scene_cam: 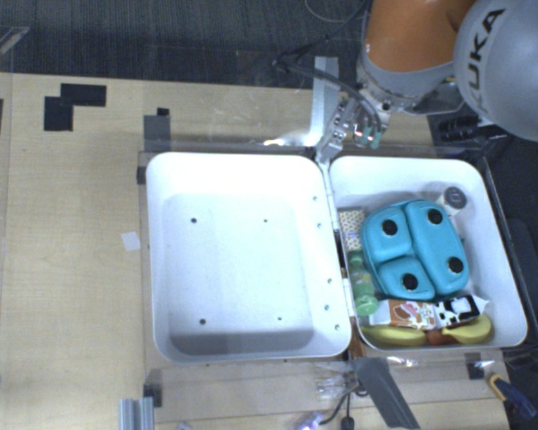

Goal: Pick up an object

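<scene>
1. Our tool hangs above the right bin's far-left corner; we cannot tell its grip state.
2. The blue tray fills that bin's centre, seemingly light, stiff, slippery; its rim suits grasping.

Two white bins sit on the bench: the left bin and the right bin. The right bin holds one blue tray with four dark holes, one small grey round piece at its far side, one green item at its left, one printed carton near the front, and one yellow banana along the near wall. One arm reaches in from the right.
</scene>
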### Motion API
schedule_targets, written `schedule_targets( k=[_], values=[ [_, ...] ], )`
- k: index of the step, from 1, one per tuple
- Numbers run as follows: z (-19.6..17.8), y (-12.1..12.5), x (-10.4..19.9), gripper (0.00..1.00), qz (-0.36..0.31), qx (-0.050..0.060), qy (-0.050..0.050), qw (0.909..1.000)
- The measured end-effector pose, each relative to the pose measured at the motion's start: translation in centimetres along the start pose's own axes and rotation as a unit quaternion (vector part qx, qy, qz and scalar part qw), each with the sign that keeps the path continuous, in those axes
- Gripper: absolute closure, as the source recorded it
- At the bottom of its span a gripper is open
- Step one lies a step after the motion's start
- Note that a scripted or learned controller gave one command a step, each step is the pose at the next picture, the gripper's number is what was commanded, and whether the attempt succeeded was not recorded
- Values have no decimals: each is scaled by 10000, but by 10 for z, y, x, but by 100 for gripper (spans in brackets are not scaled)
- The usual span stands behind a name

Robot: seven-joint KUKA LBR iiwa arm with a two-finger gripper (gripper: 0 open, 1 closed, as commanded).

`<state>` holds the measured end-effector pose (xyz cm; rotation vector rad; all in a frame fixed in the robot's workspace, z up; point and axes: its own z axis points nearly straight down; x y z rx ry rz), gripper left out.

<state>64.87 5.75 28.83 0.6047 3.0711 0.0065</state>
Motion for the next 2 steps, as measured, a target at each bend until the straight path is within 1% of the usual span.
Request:
schedule_targets(
  k=[1, 2],
  values=[
    [23, -3, -14, 100, 56, 20, 36, 10000],
    [70, -61, -27, 100, 415, 26, 36, 9991]
  ],
)
